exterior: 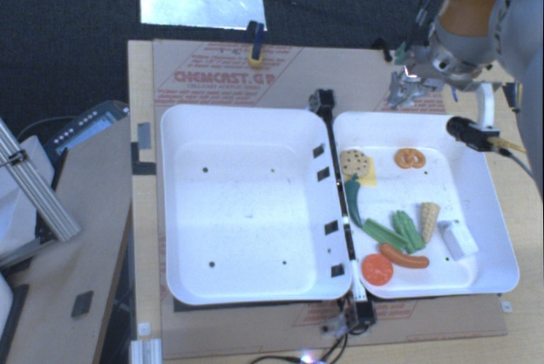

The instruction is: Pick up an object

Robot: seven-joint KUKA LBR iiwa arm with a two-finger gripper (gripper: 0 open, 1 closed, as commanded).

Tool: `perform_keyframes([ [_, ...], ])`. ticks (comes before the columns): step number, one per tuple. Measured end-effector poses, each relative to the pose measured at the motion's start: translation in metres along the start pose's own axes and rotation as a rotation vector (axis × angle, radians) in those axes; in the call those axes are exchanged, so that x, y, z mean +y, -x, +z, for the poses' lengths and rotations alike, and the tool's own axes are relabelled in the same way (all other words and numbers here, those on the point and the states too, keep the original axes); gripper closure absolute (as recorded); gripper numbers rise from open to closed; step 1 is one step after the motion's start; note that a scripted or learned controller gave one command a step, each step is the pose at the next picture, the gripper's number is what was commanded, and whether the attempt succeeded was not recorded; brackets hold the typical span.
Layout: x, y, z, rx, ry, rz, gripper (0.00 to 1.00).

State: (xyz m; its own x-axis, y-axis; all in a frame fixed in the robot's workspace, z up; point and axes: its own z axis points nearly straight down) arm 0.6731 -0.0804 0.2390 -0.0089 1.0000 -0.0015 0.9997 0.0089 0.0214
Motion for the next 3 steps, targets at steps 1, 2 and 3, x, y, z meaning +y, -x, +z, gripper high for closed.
perform_keyframes([
  [1, 0.001, -0.084, -0.117, 0.003, -0.004, -0.005, 1.00],
  [2, -0.033, -0.140, -0.039, 0.003, -0.027, 0.000, 1.00],
  [3, -0.002, -0.139, -0.022, 0.001, -0.019, 0.003, 1.00],
])
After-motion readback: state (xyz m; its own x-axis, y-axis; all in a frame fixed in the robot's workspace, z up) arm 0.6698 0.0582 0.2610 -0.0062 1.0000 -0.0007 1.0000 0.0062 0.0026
